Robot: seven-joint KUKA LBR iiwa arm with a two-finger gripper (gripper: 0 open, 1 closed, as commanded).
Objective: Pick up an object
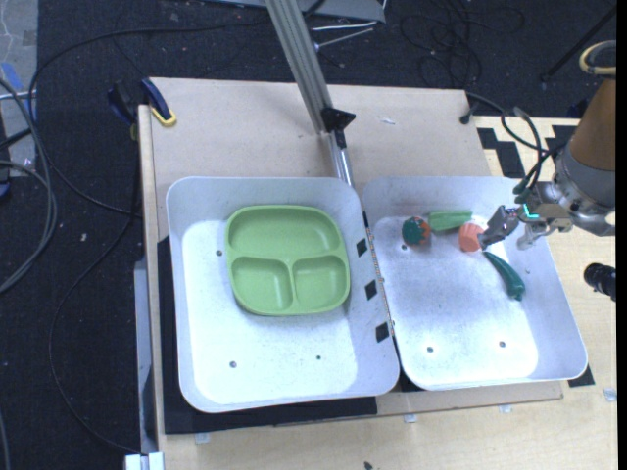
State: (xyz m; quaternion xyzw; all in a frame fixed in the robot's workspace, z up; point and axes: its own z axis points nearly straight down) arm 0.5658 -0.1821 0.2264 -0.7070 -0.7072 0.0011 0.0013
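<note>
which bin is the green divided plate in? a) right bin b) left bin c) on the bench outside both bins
b: the plate lies flat in the left bin, while the right bin holds the small toys near the gripper.

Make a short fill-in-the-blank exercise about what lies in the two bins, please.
1. The green tray lies in the ____ bin of the view.
2. The tray has ____ compartments.
3. The claw hangs over the ____ bin.
4. The small piece beside the claw is ____ in colour.

Missing words: left; three; right; orange
</note>
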